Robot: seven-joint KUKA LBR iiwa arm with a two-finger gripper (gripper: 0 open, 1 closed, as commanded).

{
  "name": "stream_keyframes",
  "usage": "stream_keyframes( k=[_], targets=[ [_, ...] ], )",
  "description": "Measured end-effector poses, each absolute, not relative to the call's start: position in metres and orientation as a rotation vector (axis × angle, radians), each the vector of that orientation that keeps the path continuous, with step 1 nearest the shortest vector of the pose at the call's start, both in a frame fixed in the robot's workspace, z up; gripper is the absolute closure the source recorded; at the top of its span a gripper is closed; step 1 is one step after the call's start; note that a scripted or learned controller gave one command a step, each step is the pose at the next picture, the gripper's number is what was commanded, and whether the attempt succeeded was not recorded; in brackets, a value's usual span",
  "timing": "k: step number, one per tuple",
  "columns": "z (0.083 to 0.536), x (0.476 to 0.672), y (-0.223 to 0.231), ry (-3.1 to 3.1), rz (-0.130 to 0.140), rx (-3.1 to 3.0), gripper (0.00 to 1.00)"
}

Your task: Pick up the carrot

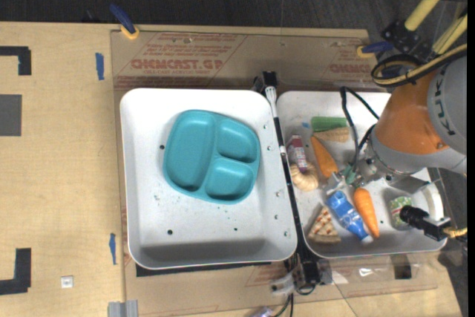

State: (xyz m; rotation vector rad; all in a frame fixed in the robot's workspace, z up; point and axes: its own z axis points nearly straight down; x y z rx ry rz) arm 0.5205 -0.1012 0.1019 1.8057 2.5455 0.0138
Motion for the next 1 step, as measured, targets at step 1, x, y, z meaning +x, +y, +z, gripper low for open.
stream_keyframes(
  k=[1],
  targets=[
    [0.1861,0.5027,-0.0341,2.671,0.007,1.645,1.00]
  ],
)
